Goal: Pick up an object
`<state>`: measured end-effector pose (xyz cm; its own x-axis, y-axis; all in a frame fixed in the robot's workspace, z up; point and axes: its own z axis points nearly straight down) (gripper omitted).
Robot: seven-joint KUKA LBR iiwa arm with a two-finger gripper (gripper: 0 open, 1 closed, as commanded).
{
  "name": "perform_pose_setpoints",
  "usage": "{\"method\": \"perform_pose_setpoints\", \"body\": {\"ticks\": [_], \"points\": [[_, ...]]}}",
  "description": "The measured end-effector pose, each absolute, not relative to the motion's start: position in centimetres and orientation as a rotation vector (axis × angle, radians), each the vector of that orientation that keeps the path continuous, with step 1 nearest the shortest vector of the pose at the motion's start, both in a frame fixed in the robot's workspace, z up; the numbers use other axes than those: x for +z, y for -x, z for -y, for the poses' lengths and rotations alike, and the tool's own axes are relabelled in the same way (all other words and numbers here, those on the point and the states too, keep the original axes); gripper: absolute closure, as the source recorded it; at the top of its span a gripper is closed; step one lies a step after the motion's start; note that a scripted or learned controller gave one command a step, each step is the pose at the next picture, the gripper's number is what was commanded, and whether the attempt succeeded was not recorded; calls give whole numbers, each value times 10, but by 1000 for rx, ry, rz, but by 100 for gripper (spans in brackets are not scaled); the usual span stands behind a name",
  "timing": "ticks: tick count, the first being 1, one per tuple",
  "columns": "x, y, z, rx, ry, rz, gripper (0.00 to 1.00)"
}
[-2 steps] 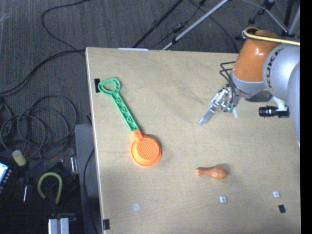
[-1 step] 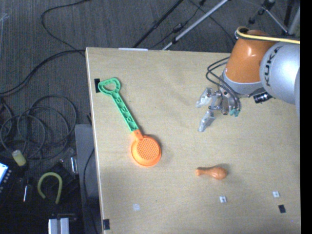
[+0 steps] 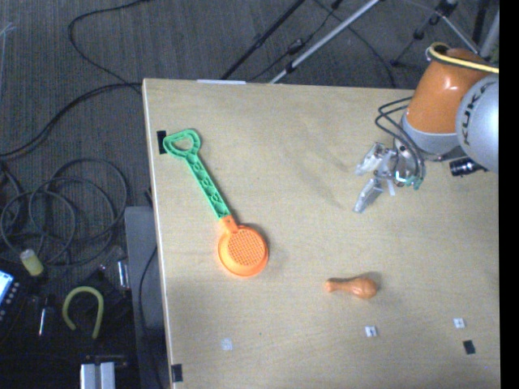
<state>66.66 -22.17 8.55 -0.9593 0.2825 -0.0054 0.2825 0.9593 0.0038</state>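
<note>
A toy strainer lies on the pale wooden bench top (image 3: 308,128), its green handle (image 3: 204,183) running down to an orange mesh head (image 3: 243,251). A small orange pear-shaped object (image 3: 353,286) rests on its side lower down, right of the strainer. My gripper (image 3: 361,188) hangs at the right, above the bench and up-right of the pear-shaped object. Its metal fingers (image 3: 369,194) point left and down, spread apart with nothing between them. The orange-banded wrist (image 3: 442,96) sits behind it.
Small square markers (image 3: 371,331) dot the bench's lower right. The bench's left edge (image 3: 154,217) drops to a carpeted floor with coiled cables (image 3: 73,193). Stand legs (image 3: 340,23) cross the floor beyond the far edge.
</note>
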Motion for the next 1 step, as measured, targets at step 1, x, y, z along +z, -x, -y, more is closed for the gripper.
{"method": "perform_pose_setpoints", "body": {"ticks": [1], "points": [[85,-659,222,5,-799,-3035,0]]}}
